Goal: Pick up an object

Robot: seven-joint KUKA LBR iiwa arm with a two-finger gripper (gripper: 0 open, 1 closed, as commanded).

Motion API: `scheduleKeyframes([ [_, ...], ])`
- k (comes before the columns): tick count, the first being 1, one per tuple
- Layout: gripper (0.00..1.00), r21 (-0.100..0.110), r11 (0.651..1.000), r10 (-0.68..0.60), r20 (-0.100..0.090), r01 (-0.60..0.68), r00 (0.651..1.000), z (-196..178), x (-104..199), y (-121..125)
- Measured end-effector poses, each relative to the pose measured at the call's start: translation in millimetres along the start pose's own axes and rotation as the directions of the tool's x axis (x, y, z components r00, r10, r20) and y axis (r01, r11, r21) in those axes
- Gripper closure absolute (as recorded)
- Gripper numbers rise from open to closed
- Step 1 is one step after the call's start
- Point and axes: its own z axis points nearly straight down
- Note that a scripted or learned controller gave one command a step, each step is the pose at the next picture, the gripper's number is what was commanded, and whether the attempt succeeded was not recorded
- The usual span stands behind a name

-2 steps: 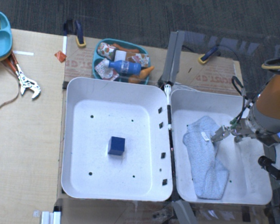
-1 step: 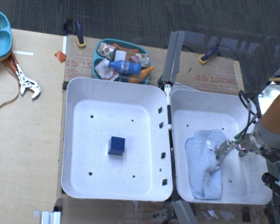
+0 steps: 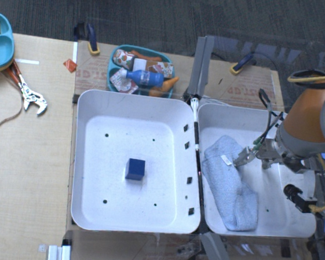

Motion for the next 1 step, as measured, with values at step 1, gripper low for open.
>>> scheduleKeyframes([
  [1, 0.00, 0.001, 0.995, 0.099, 0.001, -0.099, 0.995, -93.3, -61.1, -10.1],
])
